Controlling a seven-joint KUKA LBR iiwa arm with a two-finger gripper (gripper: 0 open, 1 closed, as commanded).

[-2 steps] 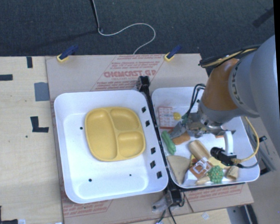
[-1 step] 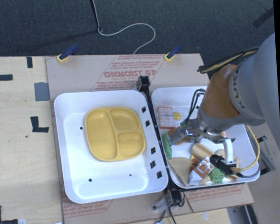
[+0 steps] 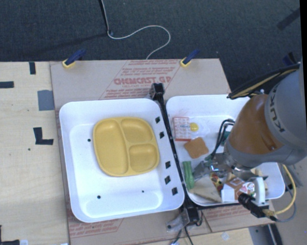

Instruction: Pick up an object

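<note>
Claw [image 3: 211,168] low among cluttered right bin [image 3: 204,102].

- Left bin [image 3: 77,150]: a shallow white bin holding a yellow divided plate [image 3: 126,145], which lies flat in the bin's upper-middle area.
- Right bin [image 3: 204,102]: touches the left bin along a black divider [image 3: 168,144].
- Contents of the right bin, located relative to the divider: a red-printed card [image 3: 181,127] just beside it; a small yellow ball [image 3: 194,126] right of the card; a brown square piece [image 3: 196,148] below the ball; a green stick [image 3: 188,174] near the divider's lower part.
- Arm [image 3: 262,123]: grey with an orange band, over the right bin's right half.
- Gripper [image 3: 214,168]: low in the right bin, right of the green stick, among cluttered items too jumbled to identify.
- Cardboard sheet [image 3: 135,79]: lies under both bins.
</note>
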